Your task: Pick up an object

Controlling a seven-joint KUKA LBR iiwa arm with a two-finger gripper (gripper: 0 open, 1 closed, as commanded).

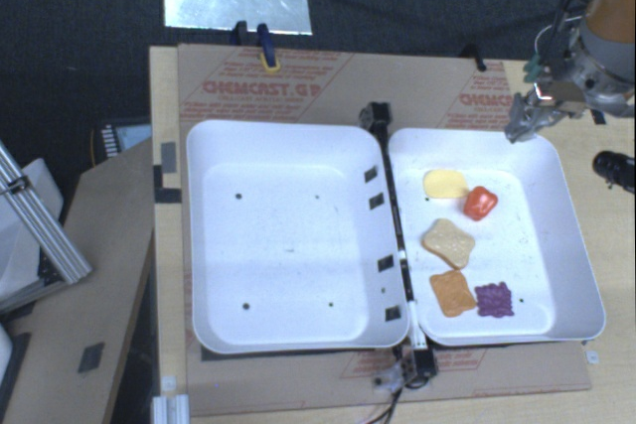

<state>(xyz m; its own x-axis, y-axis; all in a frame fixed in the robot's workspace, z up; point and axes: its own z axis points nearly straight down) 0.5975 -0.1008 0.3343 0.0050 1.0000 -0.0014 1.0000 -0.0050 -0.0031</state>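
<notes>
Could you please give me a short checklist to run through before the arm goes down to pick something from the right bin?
1. Targets present: ok. Yellow piece, red piece, beige piece, orange piece and purple piece lie in the right bin.
2. Gripper above a target: not ok; it hangs over the bin's far right corner.
3. Gripper free of load: ok, nothing seen in it.
4. Finger opening: cannot tell.
5. Room around targets: partly ok; yellow and red lie close together, orange and purple nearly touch.
</notes>
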